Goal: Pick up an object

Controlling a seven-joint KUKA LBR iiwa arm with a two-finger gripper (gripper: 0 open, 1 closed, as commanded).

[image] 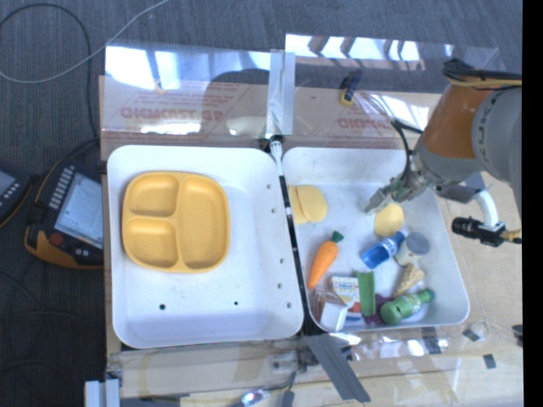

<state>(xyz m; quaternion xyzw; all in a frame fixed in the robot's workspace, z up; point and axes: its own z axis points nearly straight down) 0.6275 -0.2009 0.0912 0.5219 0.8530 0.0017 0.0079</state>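
White bins (127, 312), two, sat on the counter. The left held one yellow tray (176, 221); the right held about ten small items. The tool (386, 197), open and empty, hovered beside one yellow lemon (389, 220).

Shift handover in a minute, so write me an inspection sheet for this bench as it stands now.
Surface: two shallow white bins side by side; left bin, right bin.
Job's things: right bin holds a carrot, blue bottle, green bottle, a yellow rounded piece, a pale yellow piece at the divider, and small packets.
Clutter: yellow divided plate in the left bin.
Gripper: gripper low over the right bin, just above the yellow rounded piece; nothing seen between its fingers.
Cables: thin cable on the floor upper left; black cable by the arm.
Surroundings: handheld pendant on dark carpet, left of the bins.
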